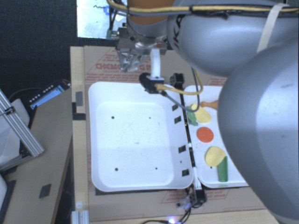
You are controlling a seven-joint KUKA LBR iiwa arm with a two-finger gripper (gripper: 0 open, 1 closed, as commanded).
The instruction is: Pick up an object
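Two white bins [135, 139] lay on the bench; the gripper [130, 62] hung above the far rim, its grasp impossible to tell.

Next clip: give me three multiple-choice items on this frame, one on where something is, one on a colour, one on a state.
1. Where do the loose things lie?
A. left bin
B. right bin
C. on the floor

2. What colour is the round disc?
A. orange-red
B. blue
C. black

3. Where is the tool?
A. down among the things
B. resting in the left bin
C. beyond the bins' far edge

Key: 1 B, they sit in the right bin; 2 A, it is orange-red; 3 C, it hangs past the left bin rim.
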